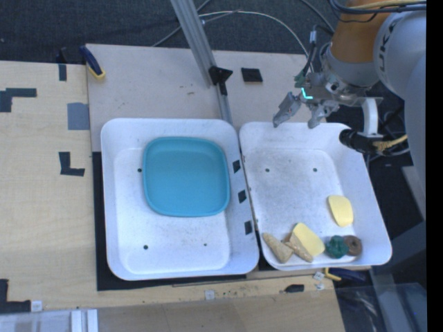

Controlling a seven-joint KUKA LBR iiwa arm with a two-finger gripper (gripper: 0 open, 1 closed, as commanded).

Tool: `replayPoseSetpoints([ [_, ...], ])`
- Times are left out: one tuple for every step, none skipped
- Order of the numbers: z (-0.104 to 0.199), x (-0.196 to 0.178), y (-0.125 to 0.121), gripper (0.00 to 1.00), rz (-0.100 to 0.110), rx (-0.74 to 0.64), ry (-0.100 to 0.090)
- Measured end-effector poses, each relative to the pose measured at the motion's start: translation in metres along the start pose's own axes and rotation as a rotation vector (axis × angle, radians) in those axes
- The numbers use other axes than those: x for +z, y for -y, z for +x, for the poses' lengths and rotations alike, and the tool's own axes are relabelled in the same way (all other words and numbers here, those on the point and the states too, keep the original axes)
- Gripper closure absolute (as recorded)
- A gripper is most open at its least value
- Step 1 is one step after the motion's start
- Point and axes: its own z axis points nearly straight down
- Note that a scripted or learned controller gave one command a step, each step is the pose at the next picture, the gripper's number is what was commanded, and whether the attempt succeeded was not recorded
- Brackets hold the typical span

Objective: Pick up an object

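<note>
Gripper (300,111) spread, nothing between fingers, hanging over far rim of right bin (304,133); pickable bits crowd that bin's near edge.

Right bin: most of floor bare, esp. centre & 12 o'clock half – plenty of room to move there. Objs bunched along the 5–6 o'clock rim: yellow wedge (306,239) touching tan stick (277,247), green lump (337,246) pressed against brown ring (354,245) right by the corner wall; yellow oval (340,210) apart from them at approx 4 o'clock, close to the right wall. Left bin (118,185) holds teal plate (185,176), w/ bare floor at 6 o'clock. Arm (374,33) comes in from 1–2 o'clock, orange band up top, wrist tipped toward bench, fingers pointing down-left, well apart from all objs.
</note>
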Motion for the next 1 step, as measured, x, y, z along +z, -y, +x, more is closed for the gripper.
replayPoseSetpoints([
  [0.0000, 0.0001, 0.0000, 0.00, 0.000, 0.000, 0.000],
])
